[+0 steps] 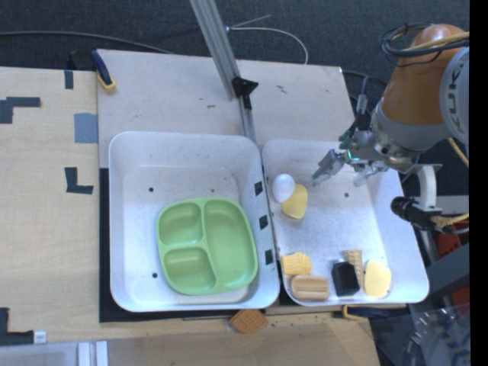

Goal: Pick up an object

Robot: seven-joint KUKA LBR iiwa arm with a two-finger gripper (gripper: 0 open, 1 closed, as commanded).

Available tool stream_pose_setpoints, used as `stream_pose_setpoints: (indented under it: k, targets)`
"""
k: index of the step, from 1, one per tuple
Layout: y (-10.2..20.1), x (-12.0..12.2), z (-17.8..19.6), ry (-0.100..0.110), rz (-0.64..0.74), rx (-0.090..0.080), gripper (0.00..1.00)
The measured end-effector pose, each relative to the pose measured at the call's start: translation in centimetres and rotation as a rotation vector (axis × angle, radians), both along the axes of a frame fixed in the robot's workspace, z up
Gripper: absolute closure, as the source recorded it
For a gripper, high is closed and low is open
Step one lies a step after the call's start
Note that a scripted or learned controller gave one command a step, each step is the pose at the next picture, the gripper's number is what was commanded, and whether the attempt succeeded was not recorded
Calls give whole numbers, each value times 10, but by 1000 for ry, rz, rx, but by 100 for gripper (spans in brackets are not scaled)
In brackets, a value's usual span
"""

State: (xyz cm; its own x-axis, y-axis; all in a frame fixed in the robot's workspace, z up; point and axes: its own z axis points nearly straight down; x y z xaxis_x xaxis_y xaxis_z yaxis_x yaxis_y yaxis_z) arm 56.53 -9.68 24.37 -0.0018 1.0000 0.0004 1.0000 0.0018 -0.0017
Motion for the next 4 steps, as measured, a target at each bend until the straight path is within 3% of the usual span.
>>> stream_pose_setpoints:
  k: [3, 4]
  targets:
    - [3, 3, -156, 3, 0, -1, 0]
    - [3, 4, -143, 3, 1, 0, 100]
